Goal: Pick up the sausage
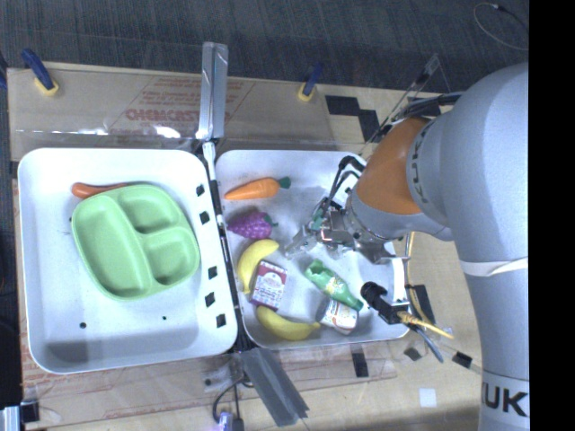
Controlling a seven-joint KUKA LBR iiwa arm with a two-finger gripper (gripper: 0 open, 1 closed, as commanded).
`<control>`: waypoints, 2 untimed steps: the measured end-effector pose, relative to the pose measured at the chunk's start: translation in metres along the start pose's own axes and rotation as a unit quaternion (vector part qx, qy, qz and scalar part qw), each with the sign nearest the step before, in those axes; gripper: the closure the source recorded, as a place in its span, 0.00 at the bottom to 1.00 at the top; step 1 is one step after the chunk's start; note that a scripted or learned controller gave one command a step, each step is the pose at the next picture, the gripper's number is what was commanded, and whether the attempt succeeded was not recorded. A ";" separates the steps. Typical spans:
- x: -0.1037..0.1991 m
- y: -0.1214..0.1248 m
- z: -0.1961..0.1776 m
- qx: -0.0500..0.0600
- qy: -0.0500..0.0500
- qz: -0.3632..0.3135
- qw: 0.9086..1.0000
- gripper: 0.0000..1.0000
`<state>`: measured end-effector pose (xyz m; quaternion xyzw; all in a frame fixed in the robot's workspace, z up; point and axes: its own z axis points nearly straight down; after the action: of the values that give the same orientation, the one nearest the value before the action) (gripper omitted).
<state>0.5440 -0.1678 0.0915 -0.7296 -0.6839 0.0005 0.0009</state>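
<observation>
The sausage (92, 189) is a thin reddish-orange link. It lies in the left bin (54, 330), tucked against the far edge of the green divided plate (135, 241). My gripper (313, 232) hangs low in the right bin (296, 164), far to the right of the sausage. It is just right of the purple grapes (252, 224) and above the green bottle (331, 285). Nothing shows in its grasp.
The right bin also holds a carrot (253, 189), two bananas (253, 260) (286, 327), a red-and-white can (268, 285) and a small carton (340, 316). A metal divider (213, 88) stands between the bins. My arm covers the right bin's right side.
</observation>
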 end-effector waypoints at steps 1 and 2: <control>0.060 -0.016 0.001 0.002 0.000 -0.016 1.000 0.00; -0.008 0.043 -0.076 0.000 0.000 -0.006 1.000 0.00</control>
<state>0.5867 -0.1784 0.1669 -0.7252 -0.6885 0.0002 0.0004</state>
